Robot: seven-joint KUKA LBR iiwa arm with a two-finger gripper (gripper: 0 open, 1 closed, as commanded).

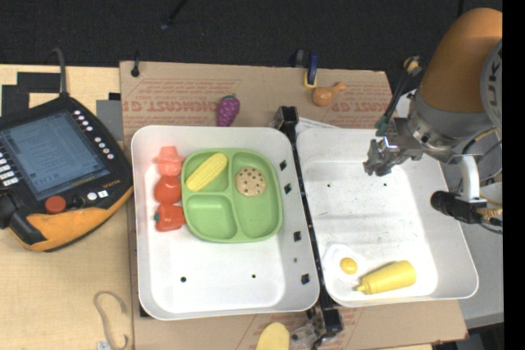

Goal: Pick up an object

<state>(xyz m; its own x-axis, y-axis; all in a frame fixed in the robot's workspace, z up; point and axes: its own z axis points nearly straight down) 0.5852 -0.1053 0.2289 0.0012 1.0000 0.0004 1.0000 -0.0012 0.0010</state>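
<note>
Jaws [379,161] hang above the right bin [459,258], their state untellable; mustard bottle [387,277] and fried egg [345,264] lie near, reachable.

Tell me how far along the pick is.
Nothing looks picked yet. The tool hangs over the upper part of the right bin, with no object seen in it. The fried egg and mustard bottle lie at that bin's near end. The grasp and lift remain.

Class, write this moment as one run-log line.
gripper: above right bin, nothing seen held | mustard bottle, fried egg: right bin, near corner
</note>
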